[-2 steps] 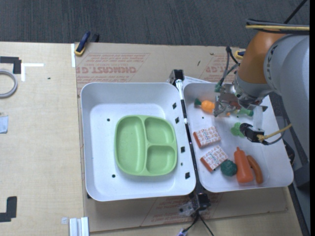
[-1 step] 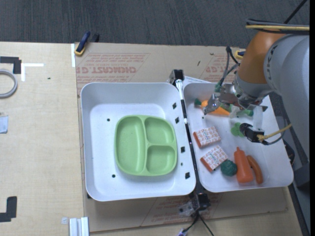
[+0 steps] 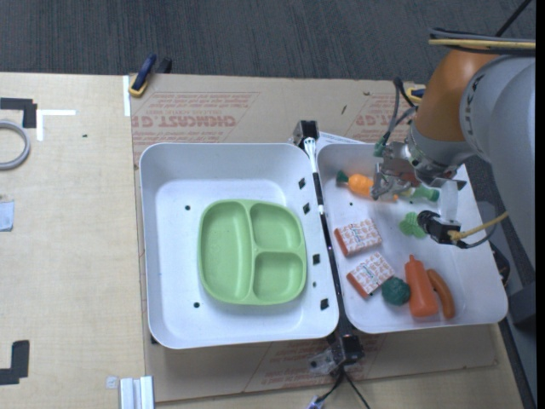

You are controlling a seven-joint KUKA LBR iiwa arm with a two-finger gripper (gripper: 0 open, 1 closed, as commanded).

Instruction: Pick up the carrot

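Green, three-sectioned plastic plate (image 3: 252, 252) lies in the left white bin (image 3: 162, 228). Right of that plate, in the right white bin (image 3: 477, 301), the small orange carrot with a green top (image 3: 358, 183) lies near the far wall. The grey two-finger gripper (image 3: 387, 186) hangs just beside the carrot's right end; I cannot tell how far its fingers are parted.

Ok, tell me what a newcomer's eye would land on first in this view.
First the big grey arm with its orange band, reaching in from the right, its gripper low over the right bin beside the small carrot. Next the green divided plate in the middle of the left bin.
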